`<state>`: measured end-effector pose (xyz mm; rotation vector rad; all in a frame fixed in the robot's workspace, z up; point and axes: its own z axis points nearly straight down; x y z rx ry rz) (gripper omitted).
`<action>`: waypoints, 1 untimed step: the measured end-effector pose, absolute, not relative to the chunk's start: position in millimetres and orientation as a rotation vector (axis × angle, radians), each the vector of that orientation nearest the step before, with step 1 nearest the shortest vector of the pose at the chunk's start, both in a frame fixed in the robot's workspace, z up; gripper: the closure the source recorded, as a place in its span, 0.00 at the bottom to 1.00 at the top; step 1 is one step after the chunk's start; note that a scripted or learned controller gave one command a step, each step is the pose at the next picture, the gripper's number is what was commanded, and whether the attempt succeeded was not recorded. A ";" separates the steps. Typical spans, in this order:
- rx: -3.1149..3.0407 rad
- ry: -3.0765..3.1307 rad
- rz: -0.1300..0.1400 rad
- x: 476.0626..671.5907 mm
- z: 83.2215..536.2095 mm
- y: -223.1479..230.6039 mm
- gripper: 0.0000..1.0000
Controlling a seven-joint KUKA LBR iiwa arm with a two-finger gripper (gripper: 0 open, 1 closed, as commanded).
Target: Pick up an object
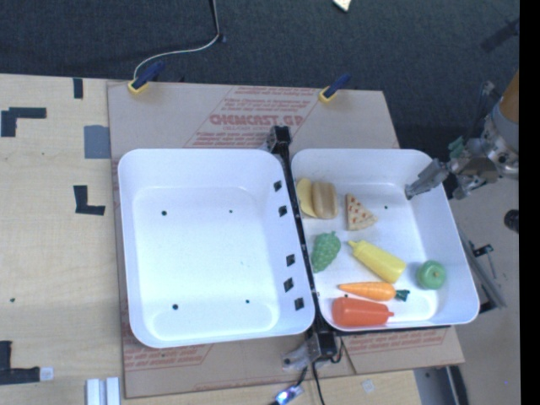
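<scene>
The right bin [384,165] holds several toy foods: a yellow and tan bread piece [316,199], a pizza slice [359,213], a green broccoli [326,250], a yellow bottle [377,260], a green apple [432,274], a carrot [369,291] and a red pepper [361,312]. My gripper [437,186] hangs over the bin's upper right rim, above and to the right of the foods. Its fingers are spread open and hold nothing. The nearest item, the pizza slice, lies well to its left.
The left bin [202,243] sits beside the right one, joined by a black divider clip strip [289,226]. Both rest on a cardboard sheet [253,116] held by blue-yellow clamps [145,74]. A white cable [211,24] runs across the dark floor behind.
</scene>
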<state>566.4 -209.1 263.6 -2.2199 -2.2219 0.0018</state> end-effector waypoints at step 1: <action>-2.218 -2.238 -0.012 578.6 372.7 -149.6 0.00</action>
